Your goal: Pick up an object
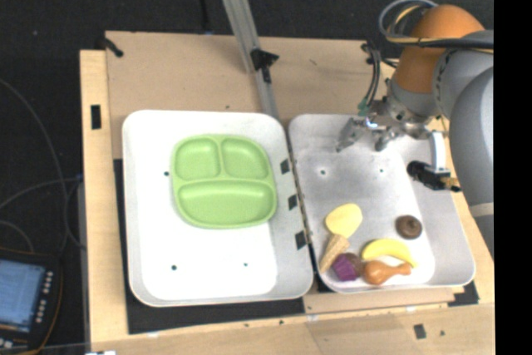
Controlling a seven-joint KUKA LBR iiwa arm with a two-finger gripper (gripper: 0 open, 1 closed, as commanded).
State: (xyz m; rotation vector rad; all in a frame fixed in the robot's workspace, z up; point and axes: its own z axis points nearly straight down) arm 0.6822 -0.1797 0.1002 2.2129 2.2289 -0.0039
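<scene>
While the big grey arm [465, 120] is reaching in from the right, we are looking at two white bins sitting side by side on the bench [332, 66]. The left bin [150, 262] is holding a green tray [224, 181] with three sections. The gripper [363, 137] is hanging over the far edge of the right bin [349, 170], its fingers spread apart and holding nothing. Toys are lying near that bin's front edge: a yellow banana [389, 251], a yellow ice cream cone [339, 230], a brown drumstick [382, 269], a purple piece [346, 266] and a small brown donut [407, 226].
</scene>
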